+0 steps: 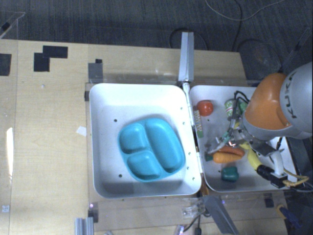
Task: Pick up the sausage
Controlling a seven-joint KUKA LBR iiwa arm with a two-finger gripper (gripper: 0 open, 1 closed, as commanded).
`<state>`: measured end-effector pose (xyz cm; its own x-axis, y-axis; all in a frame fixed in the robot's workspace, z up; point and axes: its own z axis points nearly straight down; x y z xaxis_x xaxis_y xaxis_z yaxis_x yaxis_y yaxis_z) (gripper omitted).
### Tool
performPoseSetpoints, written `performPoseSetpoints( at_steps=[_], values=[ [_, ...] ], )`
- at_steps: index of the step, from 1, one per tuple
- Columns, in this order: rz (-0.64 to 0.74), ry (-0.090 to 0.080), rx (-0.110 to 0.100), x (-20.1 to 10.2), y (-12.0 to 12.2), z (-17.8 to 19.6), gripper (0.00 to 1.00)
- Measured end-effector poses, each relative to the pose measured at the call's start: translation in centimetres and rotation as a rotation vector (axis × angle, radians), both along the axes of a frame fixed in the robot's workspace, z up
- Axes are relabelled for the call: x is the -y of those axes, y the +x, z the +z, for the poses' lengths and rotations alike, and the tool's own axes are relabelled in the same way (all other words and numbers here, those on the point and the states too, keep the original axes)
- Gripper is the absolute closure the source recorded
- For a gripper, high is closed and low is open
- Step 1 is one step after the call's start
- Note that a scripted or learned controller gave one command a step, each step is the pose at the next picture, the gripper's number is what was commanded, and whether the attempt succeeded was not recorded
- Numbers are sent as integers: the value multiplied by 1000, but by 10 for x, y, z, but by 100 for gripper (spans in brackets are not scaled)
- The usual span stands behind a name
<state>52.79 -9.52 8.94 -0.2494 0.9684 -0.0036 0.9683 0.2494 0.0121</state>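
Below me a pale wooden bench [44, 131] spreads out to the left, its surface smooth and lightly grained. A few black patches [49, 57] are stuck on it near the far left corner. Beyond the bench, along the top, lies a dark grey carpeted floor [122, 9], and a thin light cable [244, 11] loops across it. A grey metal bar [186, 57] stands at the far edge of my bench. The light is even and soft, with a faint bright streak on the wood at the left edge.
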Motion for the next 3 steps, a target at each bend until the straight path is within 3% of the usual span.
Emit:
performPoseSetpoints(
  at_steps=[1, 2, 3],
  values=[
    [2, 0, 9, -1, 3, 13, 100],
    [2, 0, 9, -1, 3, 13, 0],
    [13, -1, 3, 22, -36, 0, 0]
  ],
)
